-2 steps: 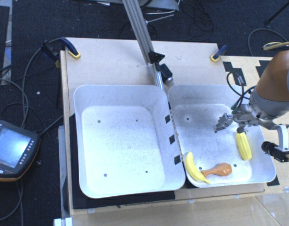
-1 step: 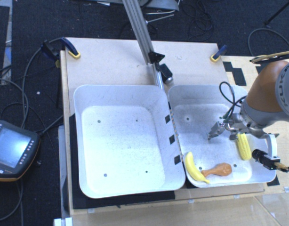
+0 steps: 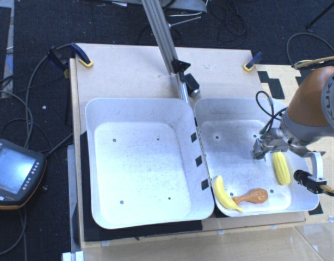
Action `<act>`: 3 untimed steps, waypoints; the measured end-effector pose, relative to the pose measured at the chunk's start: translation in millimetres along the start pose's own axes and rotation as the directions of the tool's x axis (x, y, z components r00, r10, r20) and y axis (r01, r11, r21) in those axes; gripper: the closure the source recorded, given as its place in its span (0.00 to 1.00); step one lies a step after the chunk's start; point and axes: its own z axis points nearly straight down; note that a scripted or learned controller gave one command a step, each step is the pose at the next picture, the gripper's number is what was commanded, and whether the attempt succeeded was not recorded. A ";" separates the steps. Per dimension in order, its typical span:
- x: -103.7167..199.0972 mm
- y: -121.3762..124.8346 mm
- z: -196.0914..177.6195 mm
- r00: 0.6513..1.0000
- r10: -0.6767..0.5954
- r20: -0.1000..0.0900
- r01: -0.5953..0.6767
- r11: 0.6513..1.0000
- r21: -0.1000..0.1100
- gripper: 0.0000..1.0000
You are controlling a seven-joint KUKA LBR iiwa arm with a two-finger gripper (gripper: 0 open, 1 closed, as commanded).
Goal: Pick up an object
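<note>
**Inspector:** Presently, the arm (image 3: 314, 99) reaches in from the right, over the right bin (image 3: 232, 118). The claw (image 3: 260, 150) sits low over the bin floor, roughly mid-bin. Its state cannot be told from this angle; nothing is visibly held.

**Supervisor:** Which step is that, in your reading?

**Inspector:** Approach, I judge. No pick is confirmed. Three candidates lie in the right bin: a corn cob (image 3: 281, 167) just right of the claw and slightly nearer, a banana (image 3: 223, 193) at the near left corner against the bin wall, and an orange-brown drumstick-shaped toy (image 3: 252, 197) beside the banana, toward the near edge.

**Supervisor:** The likeliest target?

**Inspector:** The corn cob. It lies closest, its long axis running far to near. Whether the claw touches it, I cannot tell; they appear just beside one another.

**Supervisor:** And the next move calls for what?

**Inspector:** A small shift right and toward the near side, centred across the cob's narrow width, then a closing and a lift. The left bin (image 3: 140, 156) holds nothing relevant to the attempt.
</note>
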 end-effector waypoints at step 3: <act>2.4 -9.2 -132.4 1.000 0.000 0.000 0.000 1.000 -0.001 1.00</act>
